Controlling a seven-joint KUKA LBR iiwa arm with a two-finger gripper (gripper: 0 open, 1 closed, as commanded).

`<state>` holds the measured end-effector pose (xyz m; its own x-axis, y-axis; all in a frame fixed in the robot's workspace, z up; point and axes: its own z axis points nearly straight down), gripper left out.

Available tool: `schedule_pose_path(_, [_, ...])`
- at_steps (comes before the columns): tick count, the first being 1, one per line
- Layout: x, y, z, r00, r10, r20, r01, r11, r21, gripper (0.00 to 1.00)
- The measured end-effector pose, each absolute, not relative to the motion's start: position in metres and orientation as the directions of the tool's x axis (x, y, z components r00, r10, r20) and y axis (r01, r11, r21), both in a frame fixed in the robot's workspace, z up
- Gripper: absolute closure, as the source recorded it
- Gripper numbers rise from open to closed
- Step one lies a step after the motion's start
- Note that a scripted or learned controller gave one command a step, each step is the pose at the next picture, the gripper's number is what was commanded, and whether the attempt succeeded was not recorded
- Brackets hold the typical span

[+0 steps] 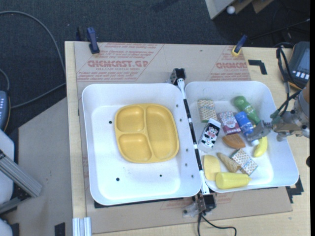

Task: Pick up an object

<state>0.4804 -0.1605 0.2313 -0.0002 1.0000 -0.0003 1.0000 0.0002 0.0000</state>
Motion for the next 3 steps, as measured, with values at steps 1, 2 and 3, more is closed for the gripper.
schedule_pose_path(1, [0.509, -0.196, 0.100, 0.001, 1.000, -0.009, 1.000, -0.001, 0.016, 0.00])
schedule_pose_path(2, [0.573, -0.167, 0.089, 0.000, 1.000, -0.003, 1.000, 0.000, 0.012, 0.00])
schedule_pose_path(3, [0.574, -0.169, 0.101, 0.000, 1.000, -0.007, 1.000, 0.000, 0.015, 1.00])
